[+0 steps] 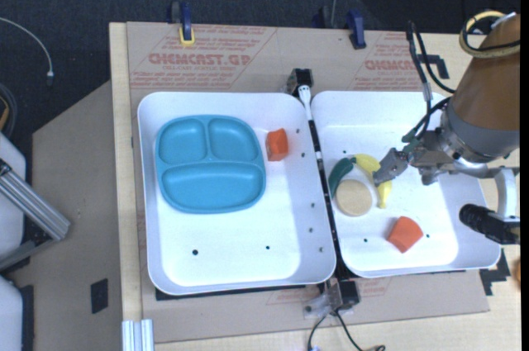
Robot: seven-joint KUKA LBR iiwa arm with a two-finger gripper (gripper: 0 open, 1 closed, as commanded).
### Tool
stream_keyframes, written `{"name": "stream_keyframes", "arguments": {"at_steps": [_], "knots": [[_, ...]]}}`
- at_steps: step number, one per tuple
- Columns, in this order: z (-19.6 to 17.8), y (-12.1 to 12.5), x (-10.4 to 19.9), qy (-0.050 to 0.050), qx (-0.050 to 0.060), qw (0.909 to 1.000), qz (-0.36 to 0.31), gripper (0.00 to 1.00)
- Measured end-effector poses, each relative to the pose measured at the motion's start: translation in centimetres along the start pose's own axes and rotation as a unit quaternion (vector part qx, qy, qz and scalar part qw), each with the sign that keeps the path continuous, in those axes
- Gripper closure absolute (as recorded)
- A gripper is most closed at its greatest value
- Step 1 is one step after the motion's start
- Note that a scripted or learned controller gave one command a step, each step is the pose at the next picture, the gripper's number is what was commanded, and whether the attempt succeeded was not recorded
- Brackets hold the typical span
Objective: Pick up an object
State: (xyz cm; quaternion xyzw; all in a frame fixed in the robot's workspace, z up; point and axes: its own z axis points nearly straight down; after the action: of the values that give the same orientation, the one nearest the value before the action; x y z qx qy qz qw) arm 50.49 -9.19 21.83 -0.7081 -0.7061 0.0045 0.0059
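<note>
The right bin (430,118) holds a small cluster: a green curved piece (340,172), a yellow banana-like piece (368,165) with its lower end showing at the gripper's tip, and a tan round disc (354,197). An orange-red block (405,234) lies apart, near that bin's front. My gripper (390,168) reaches in from the right and hangs low over the yellow piece, just right of the green one and above the disc. It hides part of the yellow piece. Nothing is visibly lifted.
The left bin (240,258) carries a blue divided plate (211,163) and a small orange block (278,144) by its right wall. A black clamp (300,81) sits at the back where the bins meet. Cables run behind the arm at the right.
</note>
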Motion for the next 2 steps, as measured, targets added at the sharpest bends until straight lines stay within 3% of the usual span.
{"name": "stream_keyframes", "arguments": {"at_steps": [1, 2], "knots": [[-0.7, 0.3, 0.0, -0.001, -0.007, 1.0000, -0.002, 0.00], [5.7, 0.0, -0.3, 0.000, -0.003, 1.0000, -0.001, 0.00]]}}
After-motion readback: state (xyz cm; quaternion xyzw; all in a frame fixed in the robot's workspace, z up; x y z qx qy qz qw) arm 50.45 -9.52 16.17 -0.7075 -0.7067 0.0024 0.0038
